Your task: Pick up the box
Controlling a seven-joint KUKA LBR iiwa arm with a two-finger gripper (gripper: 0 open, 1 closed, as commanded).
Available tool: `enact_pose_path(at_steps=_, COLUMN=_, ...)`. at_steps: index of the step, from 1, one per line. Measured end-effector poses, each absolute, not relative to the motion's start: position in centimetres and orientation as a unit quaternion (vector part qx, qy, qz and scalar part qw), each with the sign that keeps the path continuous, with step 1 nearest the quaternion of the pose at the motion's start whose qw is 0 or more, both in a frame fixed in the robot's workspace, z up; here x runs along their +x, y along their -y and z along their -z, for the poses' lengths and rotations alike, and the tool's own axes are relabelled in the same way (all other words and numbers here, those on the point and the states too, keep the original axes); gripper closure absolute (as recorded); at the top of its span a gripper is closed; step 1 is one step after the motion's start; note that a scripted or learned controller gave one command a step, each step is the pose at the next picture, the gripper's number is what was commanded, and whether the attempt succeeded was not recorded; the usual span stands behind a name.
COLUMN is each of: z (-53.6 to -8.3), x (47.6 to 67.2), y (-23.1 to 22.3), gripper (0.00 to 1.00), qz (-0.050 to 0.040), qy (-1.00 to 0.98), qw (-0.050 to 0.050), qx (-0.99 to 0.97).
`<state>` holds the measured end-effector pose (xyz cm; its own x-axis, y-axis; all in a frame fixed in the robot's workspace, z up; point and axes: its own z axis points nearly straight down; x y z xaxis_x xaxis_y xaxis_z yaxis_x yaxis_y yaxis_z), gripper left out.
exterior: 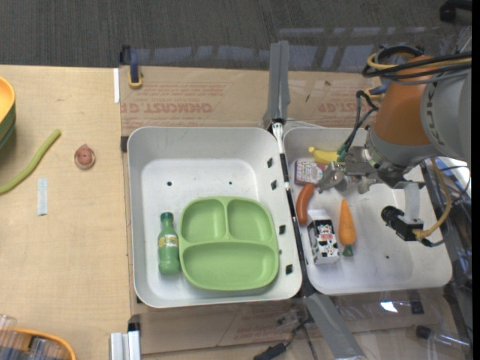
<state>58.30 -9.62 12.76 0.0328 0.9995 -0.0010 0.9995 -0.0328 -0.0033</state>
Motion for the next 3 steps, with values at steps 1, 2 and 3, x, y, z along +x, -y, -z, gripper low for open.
enact_pose_path(at_steps=1, z=-9.7, x=62.7, y=10.0, gripper=0.00, qz=0.0000, qy=0.786, qw=0.000, qx=-0.618)
enact_pose_path(at_steps=2, z=-19.1, x=61.3, y=0.6, gripper=0.00, qz=-0.0012, qy=0.714, qw=0.000, qx=-0.701)
enact_pose_path(at_steps=3, z=-19.1, x=57.8, y=7.4, gripper=0.00, qz=-0.0013, qy=0.782, qw=0.001, qx=-0.623)
